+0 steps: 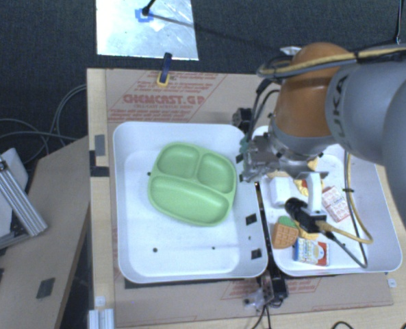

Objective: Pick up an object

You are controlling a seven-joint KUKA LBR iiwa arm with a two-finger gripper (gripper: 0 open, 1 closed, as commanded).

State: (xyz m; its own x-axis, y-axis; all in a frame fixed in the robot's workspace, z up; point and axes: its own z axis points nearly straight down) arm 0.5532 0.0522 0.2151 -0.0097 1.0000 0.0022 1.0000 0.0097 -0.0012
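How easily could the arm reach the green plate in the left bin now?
Probably easily. The plate lies in the left bin with nothing on it, and the arm hangs over the right bin, at its inner edge, close beside. Its low rim may be hard to grip.

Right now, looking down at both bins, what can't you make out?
- Right bin: in the camera view, the arm covers its far half, so whatever lies there is hidden.
- Yellow piece: in the camera view, the arm hides most of it, so I can't identify it.
- Small box and red-and-white card: in the camera view, the print is too small to read.
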